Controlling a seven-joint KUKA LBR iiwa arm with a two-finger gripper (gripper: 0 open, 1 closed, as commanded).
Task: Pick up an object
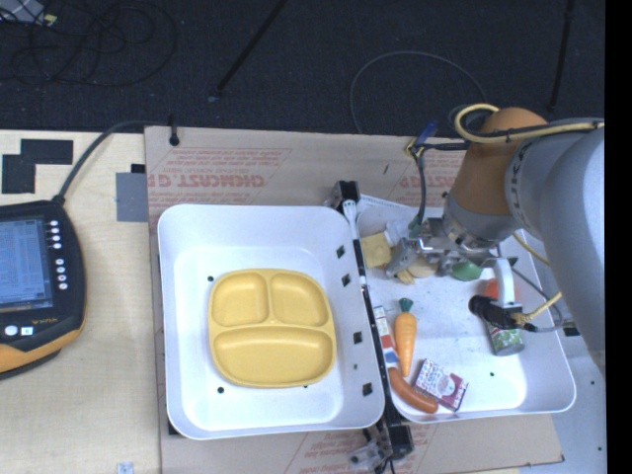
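While the grey arm (553, 181) is reaching in from the right, we are seeing its pincer (423, 255) hanging low over the far left part of the right bin (538, 388), among a small cluster of things. We cannot tell how far the pincer is open, nor whether it has hold of anything, as the metal parts and the pieces beneath them are blurring together.

Just to its left a pale yellow block (374, 250) is lying close to the bin's left wall. Just to its right a small green piece (464, 271) is lying beside a red-and-white piece (497, 286); both are too small for us to name.

Nearer to us in the same bin a toy carrot (404, 331) is lying with its green top pointing away from us, well apart from the pincer. Below it a toy sausage (413, 393) is lying in the near left corner, with a pink carton (441, 384) just beside it on the right. A small green can (508, 341) is lying toward the bin's right side.

The left bin (188, 383) is holding a yellow divided plate (272, 326), which is sitting flat near the middle. Both bins are resting on a brown cardboard sheet (247, 171) on the surface (99, 403). A handheld control screen (35, 279) is lying at the left edge, well apart from the bins.
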